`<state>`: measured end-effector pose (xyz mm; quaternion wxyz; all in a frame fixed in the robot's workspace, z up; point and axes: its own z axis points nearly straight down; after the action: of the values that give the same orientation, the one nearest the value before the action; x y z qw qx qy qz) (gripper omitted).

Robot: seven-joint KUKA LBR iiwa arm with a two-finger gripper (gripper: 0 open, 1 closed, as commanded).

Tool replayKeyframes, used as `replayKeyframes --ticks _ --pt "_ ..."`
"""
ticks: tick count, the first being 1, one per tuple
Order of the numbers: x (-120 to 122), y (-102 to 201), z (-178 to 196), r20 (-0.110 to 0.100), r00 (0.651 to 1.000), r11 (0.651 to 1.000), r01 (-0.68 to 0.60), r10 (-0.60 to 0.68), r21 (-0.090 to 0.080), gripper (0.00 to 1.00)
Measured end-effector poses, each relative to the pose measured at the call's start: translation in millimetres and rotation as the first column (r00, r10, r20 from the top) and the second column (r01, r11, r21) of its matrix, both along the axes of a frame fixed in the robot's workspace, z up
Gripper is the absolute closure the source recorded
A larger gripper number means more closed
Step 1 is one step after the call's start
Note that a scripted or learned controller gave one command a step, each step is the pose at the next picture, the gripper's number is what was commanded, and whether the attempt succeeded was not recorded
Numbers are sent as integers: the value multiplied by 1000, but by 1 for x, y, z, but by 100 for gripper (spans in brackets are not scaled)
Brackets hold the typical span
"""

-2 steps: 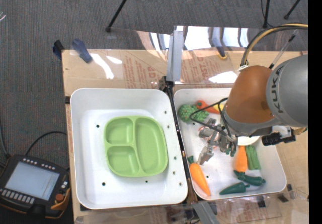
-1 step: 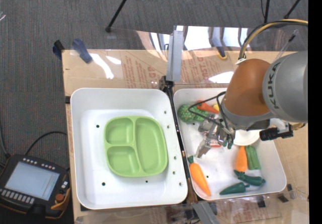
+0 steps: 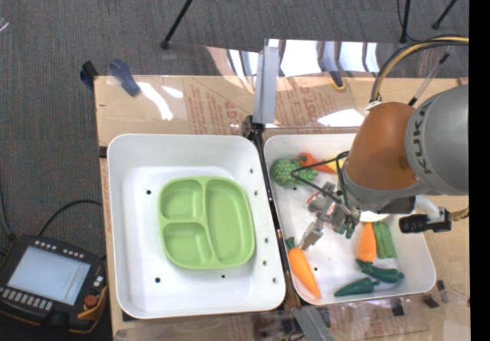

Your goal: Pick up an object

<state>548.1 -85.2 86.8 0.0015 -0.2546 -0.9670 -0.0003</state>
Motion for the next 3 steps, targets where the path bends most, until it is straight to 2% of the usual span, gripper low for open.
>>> replayKeyframes --ticks 1,2,3 --pt "66 -26 1 5 998 998 64 -64 -1 0" --pt "64 -16 0 1 991 991 134 -134 0 0" --pt "45 -10 1 1 965 965 261 -261 1 0"
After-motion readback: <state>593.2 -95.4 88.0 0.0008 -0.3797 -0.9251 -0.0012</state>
